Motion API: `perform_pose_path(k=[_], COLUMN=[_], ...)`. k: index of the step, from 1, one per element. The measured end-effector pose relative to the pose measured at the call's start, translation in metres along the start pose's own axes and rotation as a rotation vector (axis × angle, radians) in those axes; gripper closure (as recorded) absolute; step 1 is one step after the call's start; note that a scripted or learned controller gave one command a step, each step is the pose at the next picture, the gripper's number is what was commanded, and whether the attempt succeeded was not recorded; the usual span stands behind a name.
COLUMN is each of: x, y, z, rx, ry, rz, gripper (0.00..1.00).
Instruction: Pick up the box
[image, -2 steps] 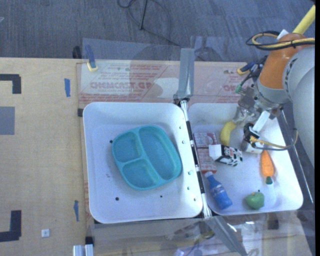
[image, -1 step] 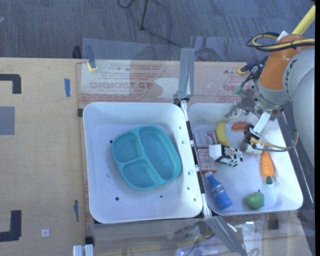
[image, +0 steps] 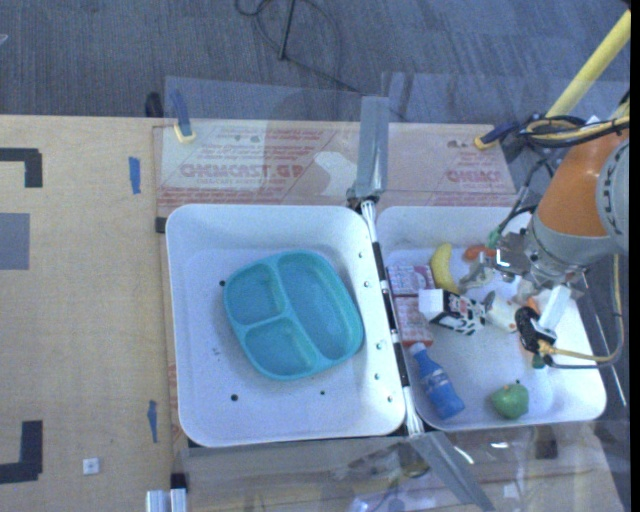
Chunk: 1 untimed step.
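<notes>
The box is a flat white and red carton lying along the left wall of the right bin. My gripper is low over the middle of that bin, just right of the box and a small white block. The grey arm with its orange band comes in from the right above it. Nothing can be made out held at the gripper's tip.
A yellow banana lies behind the gripper. A blue bottle and a green apple lie at the bin's front. The left bin holds a teal divided plate. Cables hang by the wrist.
</notes>
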<state>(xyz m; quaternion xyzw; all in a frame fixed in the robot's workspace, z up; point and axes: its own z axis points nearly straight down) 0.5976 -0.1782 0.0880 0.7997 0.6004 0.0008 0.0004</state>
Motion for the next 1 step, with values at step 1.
perform_pose_path(k=[1], x=[-0.0057], y=[0.0014], z=[-0.0084], rx=[-0.002], ry=[-0.003], rz=[0.008], gripper=[1.0])
